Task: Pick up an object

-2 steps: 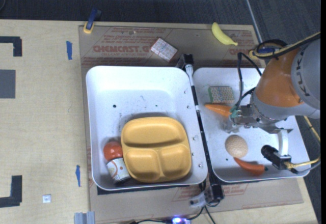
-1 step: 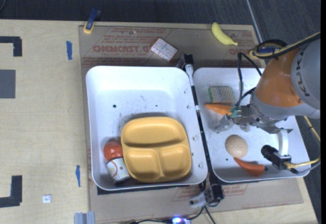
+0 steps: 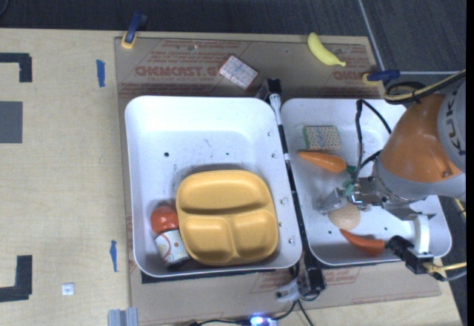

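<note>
The gripper [image 3: 339, 201] is poised in the right bin [image 3: 443, 243] over a pale round object [image 3: 345, 218]; its grasp state cannot be told, so a descent is judged next.

A: Left bin [image 3: 141, 169] contents?

B: Compartment tray [image 3: 224, 215] sat toward the near side. A small bottle [image 3: 167, 234] lay just left of it, at the near-left corner.

A: Right bin [image 3: 296, 118]?

B: Sponge [image 3: 323, 137] at the far side, one carrot [image 3: 323, 161] just in front of it. A second carrot [image 3: 363, 241] lay near the front wall, a round piece [image 3: 344, 217] between the two. The gripper [image 3: 335, 201] hung over that piece.

A: Outside the bins?

B: A small box [image 3: 238, 72] behind the left bin, a banana [image 3: 324, 50] behind the right.
</note>
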### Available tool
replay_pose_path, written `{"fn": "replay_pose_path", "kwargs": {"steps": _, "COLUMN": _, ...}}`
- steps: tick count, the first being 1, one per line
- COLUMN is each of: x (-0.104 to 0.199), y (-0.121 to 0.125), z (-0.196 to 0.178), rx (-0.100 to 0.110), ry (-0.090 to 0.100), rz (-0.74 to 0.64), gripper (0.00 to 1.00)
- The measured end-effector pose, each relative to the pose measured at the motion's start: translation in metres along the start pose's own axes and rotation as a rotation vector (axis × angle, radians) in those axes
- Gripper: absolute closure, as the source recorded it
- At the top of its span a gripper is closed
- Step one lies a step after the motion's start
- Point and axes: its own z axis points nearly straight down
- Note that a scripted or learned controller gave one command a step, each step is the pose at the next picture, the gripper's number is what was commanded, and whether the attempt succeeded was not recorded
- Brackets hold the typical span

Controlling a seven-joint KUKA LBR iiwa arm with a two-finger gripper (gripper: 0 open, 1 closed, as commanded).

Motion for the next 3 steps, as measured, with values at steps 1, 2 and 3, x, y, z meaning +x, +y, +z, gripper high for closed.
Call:
{"fn": "replay_pose_path", "kwargs": {"steps": 1, "x": 0.0, "y": 0.002, "z": -0.01, "rx": -0.004, "ry": 0.0, "rz": 0.0, "gripper": 1.0}}
{"fn": "replay_pose_path", "kwargs": {"steps": 2, "x": 0.0, "y": 0.001, "z": -0.01, "rx": -0.003, "ry": 0.0, "rz": 0.0, "gripper": 0.0}}
{"fn": "replay_pose_path", "kwargs": {"steps": 3, "x": 0.017, "y": -0.012, "z": 0.0, "rx": 0.0, "ry": 0.001, "rz": -0.001, "gripper": 0.0}}
